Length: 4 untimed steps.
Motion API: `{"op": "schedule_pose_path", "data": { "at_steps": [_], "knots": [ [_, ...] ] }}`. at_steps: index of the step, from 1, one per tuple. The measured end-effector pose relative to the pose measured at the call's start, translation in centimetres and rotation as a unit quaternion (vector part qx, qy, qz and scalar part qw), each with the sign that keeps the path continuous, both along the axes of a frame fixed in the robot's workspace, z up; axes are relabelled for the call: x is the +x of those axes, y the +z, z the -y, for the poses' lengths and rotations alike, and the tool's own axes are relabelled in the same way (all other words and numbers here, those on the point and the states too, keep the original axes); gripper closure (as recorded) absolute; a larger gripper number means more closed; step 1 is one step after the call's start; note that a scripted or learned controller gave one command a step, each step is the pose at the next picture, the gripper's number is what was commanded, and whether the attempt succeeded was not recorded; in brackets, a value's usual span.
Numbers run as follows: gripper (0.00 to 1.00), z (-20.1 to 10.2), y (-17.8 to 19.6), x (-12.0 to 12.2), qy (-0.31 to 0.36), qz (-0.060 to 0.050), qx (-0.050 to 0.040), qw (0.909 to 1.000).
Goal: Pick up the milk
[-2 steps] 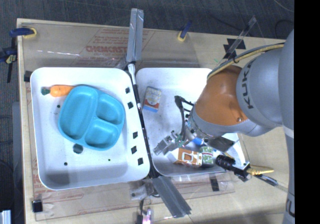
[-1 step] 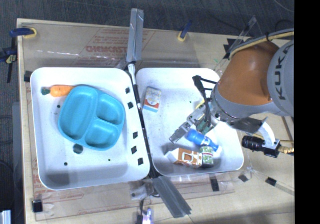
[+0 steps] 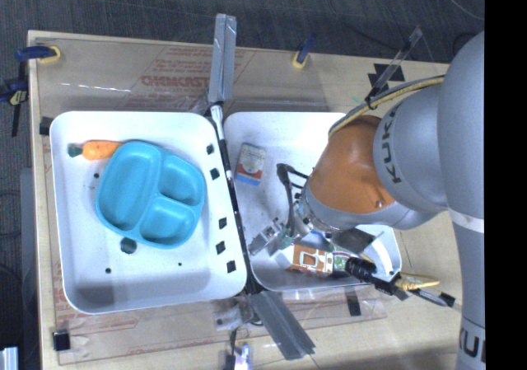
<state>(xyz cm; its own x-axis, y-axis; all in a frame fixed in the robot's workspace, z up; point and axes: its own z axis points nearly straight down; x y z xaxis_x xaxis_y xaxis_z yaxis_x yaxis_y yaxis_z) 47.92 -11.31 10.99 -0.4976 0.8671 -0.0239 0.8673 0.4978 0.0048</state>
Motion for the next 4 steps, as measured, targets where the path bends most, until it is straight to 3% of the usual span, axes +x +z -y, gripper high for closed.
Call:
{"op": "schedule_pose_path", "data": {
  "at_steps": [1, 2, 3, 4],
  "knots": [
    [0.0, 0.0, 0.0, 0.0, 0.0, 0.0, 0.0001, 1.0],
    [0.0, 1.1, 15.3, -0.2, 0.021, -0.007, 0.0084, 0.9997],
    [0.0, -0.8, 5.4, -0.3, -0.067, -0.009, 0.0099, 0.9977],
    [0.0, 1.8, 6.5, 3.5, -0.063, -0.008, 0.0099, 0.9979]
  ]
}}
